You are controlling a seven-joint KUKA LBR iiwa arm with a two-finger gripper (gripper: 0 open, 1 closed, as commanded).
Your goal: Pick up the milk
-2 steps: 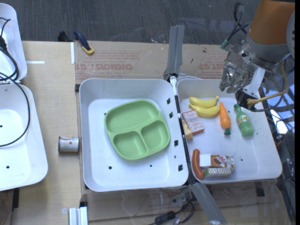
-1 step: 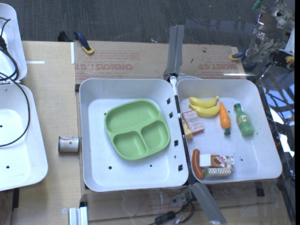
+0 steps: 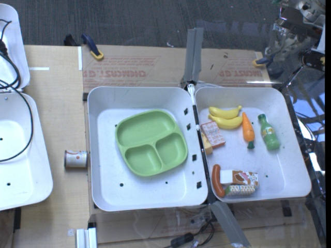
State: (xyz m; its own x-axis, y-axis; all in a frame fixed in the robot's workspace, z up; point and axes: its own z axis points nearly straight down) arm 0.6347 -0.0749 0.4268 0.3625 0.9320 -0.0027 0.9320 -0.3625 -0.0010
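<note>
The milk (image 3: 239, 183), a white carton with red-brown print, lies on its side near the front edge of the right bin (image 3: 289, 190). A red sausage (image 3: 216, 180) lies against its left end. My gripper (image 3: 291, 32) hangs high at the back right, beyond the right bin's far corner and well away from the milk, with nothing seen in it. The arm's wrist and cables crowd around it.
The right bin also holds two bananas (image 3: 226, 116), a carrot (image 3: 248, 128), a green bottle (image 3: 268, 133) and a pink-and-white box (image 3: 212, 135). A green divided plate (image 3: 151, 142) lies in the left bin (image 3: 103, 185). A small can (image 3: 76, 159) lies on the bench at its left.
</note>
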